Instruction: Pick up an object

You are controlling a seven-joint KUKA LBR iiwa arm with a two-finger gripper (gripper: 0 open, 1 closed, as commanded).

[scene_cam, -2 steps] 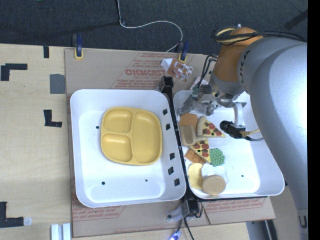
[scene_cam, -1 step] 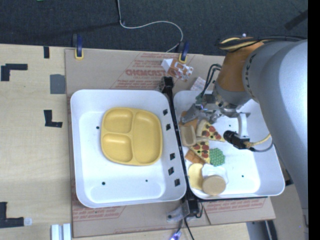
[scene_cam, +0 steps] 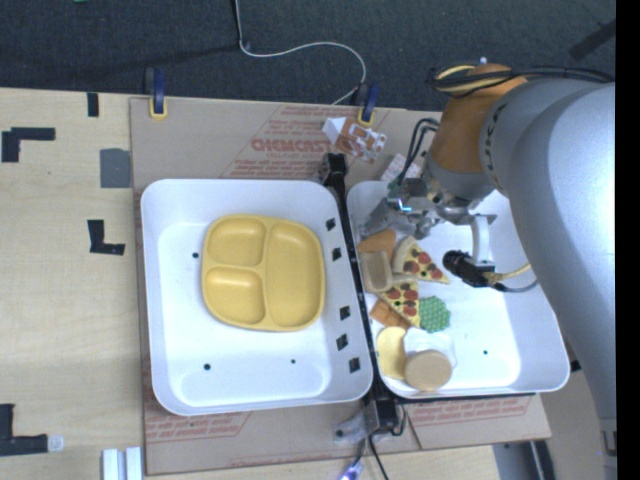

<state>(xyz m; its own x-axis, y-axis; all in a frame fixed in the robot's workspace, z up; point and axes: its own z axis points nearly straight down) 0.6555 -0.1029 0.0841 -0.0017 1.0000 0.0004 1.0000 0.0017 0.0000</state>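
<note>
The light is even and rather bright, coming from above. The two white bins [scene_cam: 160, 268] are almost overexposed, with soft weak shadows along their walls. The grey arm [scene_cam: 570, 188] is close to the camera and blurred. Small details look slightly soft and grainy.

A robotics laboratory test bench, seen from above; a grey industrial arm [scene_cam: 560, 158] with an orange band reaches in from the right over two shallow white bins [scene_cam: 170, 268] set on a cardboard sheet [scene_cam: 250, 138] clamped at the upper edge; black tape marks [scene_cam: 25, 143] dot the pale wooden benchtop at left; a white cable [scene_cam: 290, 48] trails across dark carpet at top; toy food pieces [scene_cam: 415, 298] fill the right bin.
</note>
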